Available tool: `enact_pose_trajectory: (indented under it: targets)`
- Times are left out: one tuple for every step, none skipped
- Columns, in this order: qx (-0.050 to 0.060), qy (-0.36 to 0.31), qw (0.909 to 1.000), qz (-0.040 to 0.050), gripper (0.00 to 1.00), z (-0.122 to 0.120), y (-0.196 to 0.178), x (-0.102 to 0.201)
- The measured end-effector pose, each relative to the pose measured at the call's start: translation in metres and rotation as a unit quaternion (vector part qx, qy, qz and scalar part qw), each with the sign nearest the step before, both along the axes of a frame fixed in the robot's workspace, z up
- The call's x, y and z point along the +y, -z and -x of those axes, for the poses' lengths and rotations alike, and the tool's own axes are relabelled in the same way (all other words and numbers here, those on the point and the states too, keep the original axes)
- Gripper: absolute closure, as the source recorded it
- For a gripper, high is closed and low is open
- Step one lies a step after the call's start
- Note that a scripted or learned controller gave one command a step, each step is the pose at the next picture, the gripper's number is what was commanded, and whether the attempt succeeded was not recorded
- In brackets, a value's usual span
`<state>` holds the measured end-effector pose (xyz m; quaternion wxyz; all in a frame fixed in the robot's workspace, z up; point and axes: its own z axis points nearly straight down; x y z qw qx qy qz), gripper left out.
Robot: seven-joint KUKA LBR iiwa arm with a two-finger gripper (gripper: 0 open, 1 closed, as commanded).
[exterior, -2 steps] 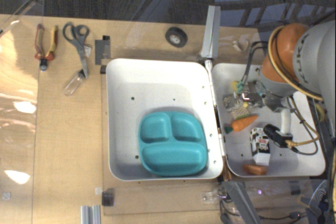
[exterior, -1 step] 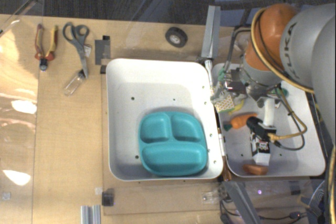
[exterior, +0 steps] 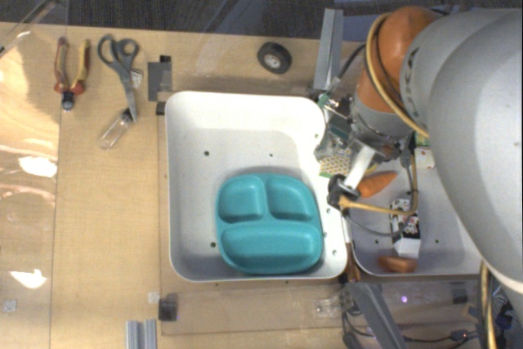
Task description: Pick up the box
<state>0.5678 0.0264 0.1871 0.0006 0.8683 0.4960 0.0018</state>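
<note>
The arm (exterior: 458, 94) covers most of the right bin (exterior: 425, 264). In the left bin (exterior: 245, 127), a teal tray (exterior: 270, 223) fills the near half; the far half lies open.

A teal tray (exterior: 270, 223) lay in the white bin (exterior: 196, 143); the pliers (exterior: 70, 71) had red handles, the tape roll (exterior: 274, 57) black

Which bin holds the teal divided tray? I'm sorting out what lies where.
The left bin, the one away from the arm, holds the teal tray; the right bin, under the arm, has small orange items.
</note>
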Motion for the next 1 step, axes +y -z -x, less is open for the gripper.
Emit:
enact_pose_trajectory:
  targets:
    - [-0.001,-0.153,0.9883,0.0011,1.0,0.0042,-0.0646,-0.0242]
